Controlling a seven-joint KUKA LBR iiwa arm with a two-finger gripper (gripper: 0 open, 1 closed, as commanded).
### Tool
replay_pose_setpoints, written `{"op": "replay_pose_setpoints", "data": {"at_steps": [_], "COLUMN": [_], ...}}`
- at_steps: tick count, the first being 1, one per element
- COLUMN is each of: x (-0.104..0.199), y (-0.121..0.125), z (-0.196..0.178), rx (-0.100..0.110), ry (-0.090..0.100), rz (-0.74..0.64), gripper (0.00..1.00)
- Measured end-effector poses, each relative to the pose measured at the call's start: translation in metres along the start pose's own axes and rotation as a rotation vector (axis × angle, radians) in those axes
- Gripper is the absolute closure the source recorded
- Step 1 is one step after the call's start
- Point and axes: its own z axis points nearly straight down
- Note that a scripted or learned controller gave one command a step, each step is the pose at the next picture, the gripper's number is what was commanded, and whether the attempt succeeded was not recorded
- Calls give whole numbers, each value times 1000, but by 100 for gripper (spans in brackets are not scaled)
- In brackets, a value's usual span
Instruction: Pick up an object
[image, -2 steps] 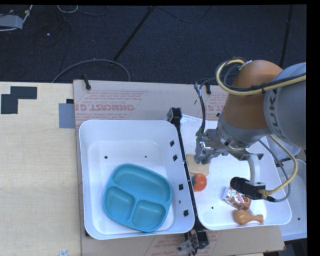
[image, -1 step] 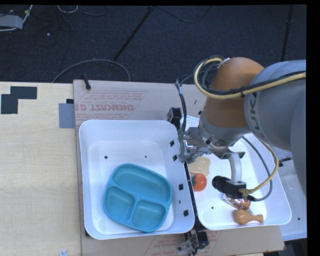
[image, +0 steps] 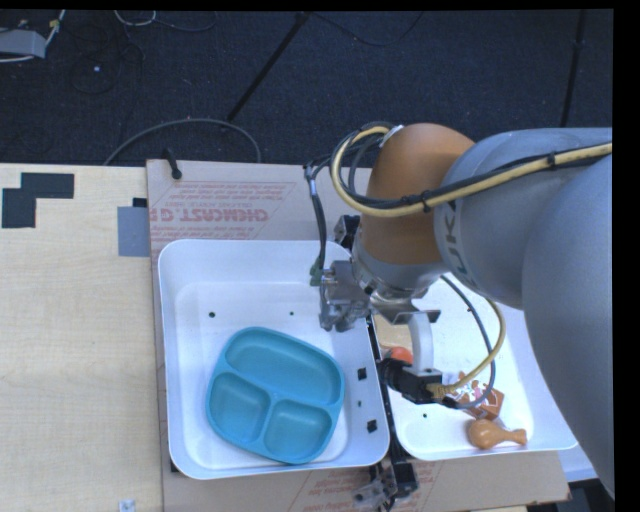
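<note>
A blue divided plate (image: 275, 393) lies flat in the left bin (image: 185, 300), toward its front. My gripper (image: 338, 308) hangs over the right side of that bin, just above and behind the plate's far right corner, near the wall between the two bins. Nothing shows between it and the plate. In the right bin (image: 545, 425), a small orange piece (image: 400, 353) peeks out under the wrist. A tan drumstick-shaped toy (image: 494, 434) and a small brown and white item (image: 488, 401) lie near that bin's front.
The large grey arm with its orange band (image: 415, 190) covers most of the right bin. A cardboard sheet (image: 225, 205) lies behind the bins, and a wooden benchtop (image: 70, 340) stretches to the left.
</note>
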Motion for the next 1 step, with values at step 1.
{"op": "replay_pose_setpoints", "data": {"at_steps": [1], "x": [-2], "y": [0], "z": [-1], "rx": [-1], "ry": [-1], "rz": [2], "gripper": [0]}}
